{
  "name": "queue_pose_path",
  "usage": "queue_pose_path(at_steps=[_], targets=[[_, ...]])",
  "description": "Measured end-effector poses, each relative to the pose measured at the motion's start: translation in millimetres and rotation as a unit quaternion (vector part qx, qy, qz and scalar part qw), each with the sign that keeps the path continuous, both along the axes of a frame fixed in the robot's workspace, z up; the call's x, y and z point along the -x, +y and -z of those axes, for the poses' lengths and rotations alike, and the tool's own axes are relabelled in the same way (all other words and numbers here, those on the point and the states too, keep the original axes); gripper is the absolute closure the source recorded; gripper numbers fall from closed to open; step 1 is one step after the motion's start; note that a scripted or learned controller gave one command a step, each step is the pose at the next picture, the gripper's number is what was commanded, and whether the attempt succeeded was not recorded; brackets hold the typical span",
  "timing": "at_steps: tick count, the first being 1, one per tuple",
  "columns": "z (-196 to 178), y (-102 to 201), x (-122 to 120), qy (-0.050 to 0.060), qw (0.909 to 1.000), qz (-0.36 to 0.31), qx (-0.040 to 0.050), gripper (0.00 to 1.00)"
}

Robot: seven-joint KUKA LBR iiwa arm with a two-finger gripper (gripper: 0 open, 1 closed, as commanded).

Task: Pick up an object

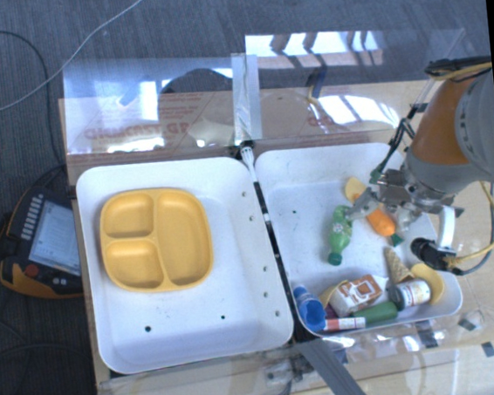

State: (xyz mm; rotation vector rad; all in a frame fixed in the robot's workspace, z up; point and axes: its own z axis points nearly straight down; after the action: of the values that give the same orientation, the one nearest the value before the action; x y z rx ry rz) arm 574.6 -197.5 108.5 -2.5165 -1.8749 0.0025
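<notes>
The arm reaches in from three o'clock, and the pincer (387, 206) hangs low in the right bin (306, 170), right over an orange carrot-like toy (379, 221); whether its tips are spread or closed I cannot tell, the wrist hides them; nothing is visibly gripped, so I judge this the approach-and-descend step, with the pick not yet made; the likeliest target is that orange piece, just at six o'clock of the pincer; a green bottle (339, 233) lies near it toward nine o'clock, a small yellow piece (354, 189) toward eleven; the rest of the clutter sits packed along the bin's six o'clock wall, a milk carton (359, 292), a blue bottle (308, 310), an ice cream cone (396, 261); the left bin (242, 315) carries a yellow divided plate (157, 238); next, I'd say, the pincer must settle squarely astride the orange toy, close firmly, then lift straight up; the risk is nudging the green bottle or pinching air.
</notes>
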Motion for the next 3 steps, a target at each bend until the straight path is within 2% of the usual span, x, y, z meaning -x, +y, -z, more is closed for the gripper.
queue_pose_path(at_steps=[1, 2, 3], targets=[[12, -9, -12, -0.008, 0.9999, 0.005, -0.0048, 0.0], [-42, 29, 16, 0.0, 0.9967, 0.081, 0.0009, 0.0], [13, -3, -18, -0.009, 0.9997, -0.02, 0.0014, 0.0]])
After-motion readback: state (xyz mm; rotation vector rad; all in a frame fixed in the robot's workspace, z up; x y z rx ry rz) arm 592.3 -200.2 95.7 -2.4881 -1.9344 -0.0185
